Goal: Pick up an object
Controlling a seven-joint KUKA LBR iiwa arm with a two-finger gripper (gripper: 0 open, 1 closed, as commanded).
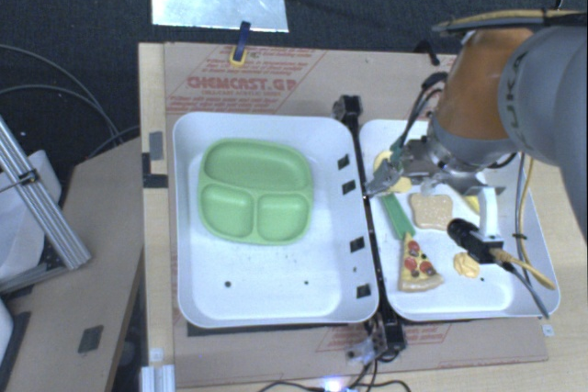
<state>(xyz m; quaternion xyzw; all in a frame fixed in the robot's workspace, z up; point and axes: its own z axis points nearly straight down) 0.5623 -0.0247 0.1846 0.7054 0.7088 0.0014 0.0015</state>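
My gripper (384, 181) hung at the right bin's (514, 303) 9 o'clock edge, fingers hidden from me. The pizza slice (418, 263) lay toward 6 o'clock, bread (430, 210) just above it.

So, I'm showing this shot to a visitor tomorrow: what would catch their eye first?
Likely the arm, its orange band bright as it leans in from the right over the right bin. Next the green tray, alone in the left bin. Then the toy food under the arm: a pizza slice, toast and a green stick.
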